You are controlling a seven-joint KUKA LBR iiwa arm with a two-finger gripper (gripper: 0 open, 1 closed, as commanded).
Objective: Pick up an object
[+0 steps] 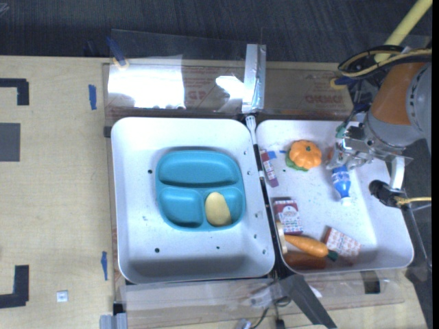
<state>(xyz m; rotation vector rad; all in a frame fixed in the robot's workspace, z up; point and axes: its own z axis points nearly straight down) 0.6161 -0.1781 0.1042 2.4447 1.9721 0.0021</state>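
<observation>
My gripper [348, 155] hangs over the upper right part of the right bin [391, 235], at the end of the grey arm with its orange band [396, 98]. Directly below it, touching or nearly touching its tip, lies a small blue and white tube [341, 184]. An orange pumpkin toy [304, 154] sits just left of the gripper. Further down the bin are a red and white box [288, 216], a carrot [309, 245] and a red and white packet [341, 241]. A purple marker-like stick [269, 167] lies along the bin's left wall.
The left bin [134, 184] holds a blue divided tray [199, 184] with a yellow egg-shaped item [217, 208] in its lower right compartment. A clear upright panel [252, 77] stands behind the bins. A black cable end [381, 191] hangs by the right bin's right side.
</observation>
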